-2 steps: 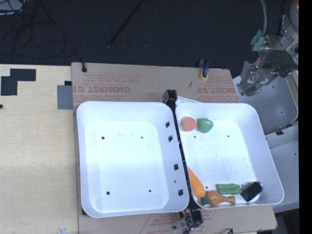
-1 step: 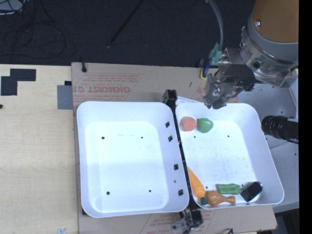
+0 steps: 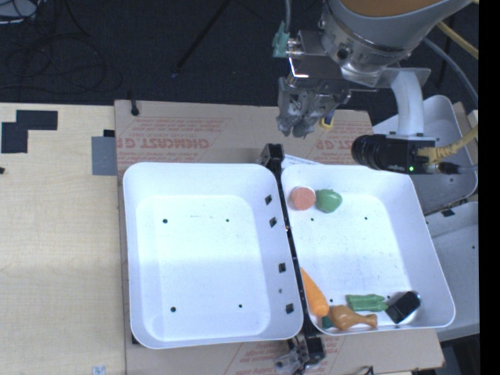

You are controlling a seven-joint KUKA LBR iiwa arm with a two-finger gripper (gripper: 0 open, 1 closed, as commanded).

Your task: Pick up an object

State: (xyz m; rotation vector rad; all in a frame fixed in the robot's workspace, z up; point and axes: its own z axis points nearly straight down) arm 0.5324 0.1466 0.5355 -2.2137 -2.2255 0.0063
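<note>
Six things, by our count, all in the right-hand bin (image 3: pixel 437 287) as the camera sees it.

— We agree. Two sit by its far left corner: a pink ball (image 3: pixel 302 198) and a green lump (image 3: pixel 329 201), side by side and touching or very nearly so.

— The other four crowd the near edge. We see an orange carrot (image 3: pixel 313 291) lying aslant along the left wall, running toward the near left corner.

— At its near end we make out a tan piece (image 3: pixel 351 317) against the near rim. We cannot tell whether those two touch.

— Just beyond the tan piece lies a green strip (image 3: pixel 366 302), flat and roughly parallel to the near edge. A black block (image 3: pixel 403 307) sits at its right end, toward the near right corner.

— And the left-hand bin (image 3: pixel 195 264)?

— It stands wall to wall with the right one. Both rest on a cardboard sheet (image 3: pixel 195 131), which lies on the pale bench (image 3: pixel 55 248).

— Where do we place the gripper (image 3: pixel 301 123)?

— Over the cardboard past the far edge of the bins, about in line with the wall where the two bins meet. It hangs well apart from all six things, and each of them lies on the bin floor.

— Released or clenched?

— We cannot tell, because that part is dark and blurred.
</note>
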